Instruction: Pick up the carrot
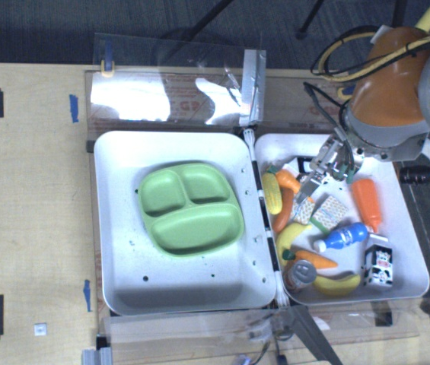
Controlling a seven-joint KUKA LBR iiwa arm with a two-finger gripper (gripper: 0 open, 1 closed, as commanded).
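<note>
In the right bin [416, 276], a thick orange carrot [367, 203] lies along the right side, with a green tip at its upper end. A smaller, pointed orange carrot-like piece [317, 261] rests lower down in the pile. My gripper [310, 186] hangs over the upper left part of this bin, angled down and to the left, to the left of the thick carrot and apart from it. Its tip is just above an orange piece [288, 179] and a pale checkered packet [327, 212]. I see nothing held in it.
The right bin also holds a yellow corn cob [273, 193], a blue bottle [345, 236], a banana [338, 283], a grey can [301, 274] and a black-and-white carton [380, 265]. A green divided plate [192, 206] lies in the left bin [116, 158].
</note>
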